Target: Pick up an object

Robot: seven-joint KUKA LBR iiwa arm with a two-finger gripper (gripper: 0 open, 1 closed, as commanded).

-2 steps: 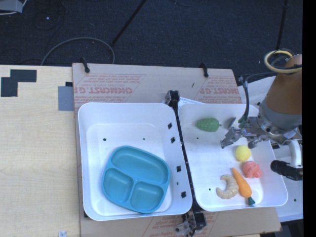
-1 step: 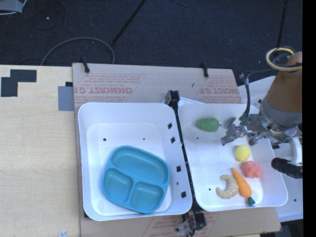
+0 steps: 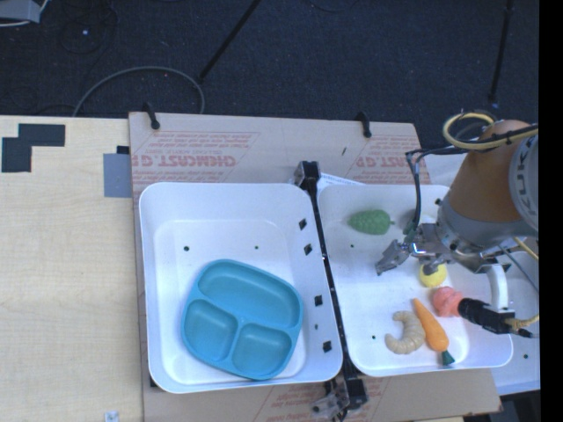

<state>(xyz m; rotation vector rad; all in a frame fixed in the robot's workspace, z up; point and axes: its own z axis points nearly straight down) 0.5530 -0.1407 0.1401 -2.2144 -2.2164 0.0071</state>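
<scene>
Low over the right bin [image 3: 369, 359], the tool [image 3: 393, 258] points leftward.

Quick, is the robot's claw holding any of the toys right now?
Gripper: open, holding nothing, over the right bin between the green toy and the yellow toy.

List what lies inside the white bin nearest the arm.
In the right white bin: a green oval toy, a yellow piece, a pink piece, an orange carrot, a beige curved piece. The arm covers its right side.
</scene>
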